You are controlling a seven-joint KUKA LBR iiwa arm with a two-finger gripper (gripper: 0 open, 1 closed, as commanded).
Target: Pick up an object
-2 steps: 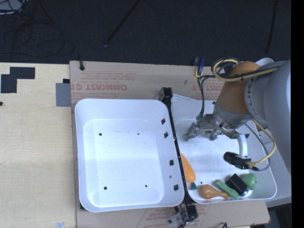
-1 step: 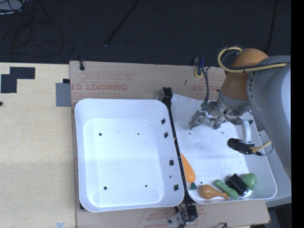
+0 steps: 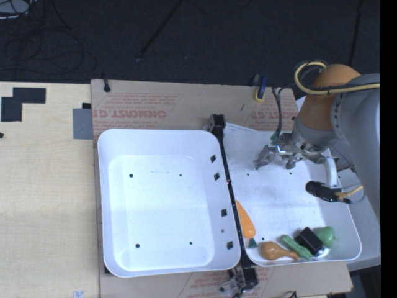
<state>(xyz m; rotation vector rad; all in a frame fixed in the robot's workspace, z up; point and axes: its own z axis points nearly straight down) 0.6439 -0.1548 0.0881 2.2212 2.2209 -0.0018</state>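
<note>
The big grey arm (image 3: 347, 113) is reaching in from the right, and its jaws (image 3: 273, 156) are hanging over the far part of the right bin (image 3: 276, 194). The two metal fingers (image 3: 263, 159) are spreading apart, so the jaws are released and nothing is sitting between them.

The toys are lying well apart from the jaws, down at the near edge of the right bin. An orange carrot (image 3: 245, 222) is leaning along the wall between the two bins. Near it, an orange-brown pear shape (image 3: 276, 250) is resting in the near corner. A green stick (image 3: 296, 246) is lying beside it, touching a black block (image 3: 309, 240). A green lump (image 3: 325, 234) is sitting just behind the block.

The left bin (image 3: 161, 148) is sitting on the counter (image 3: 43, 179) next to the right one.
</note>
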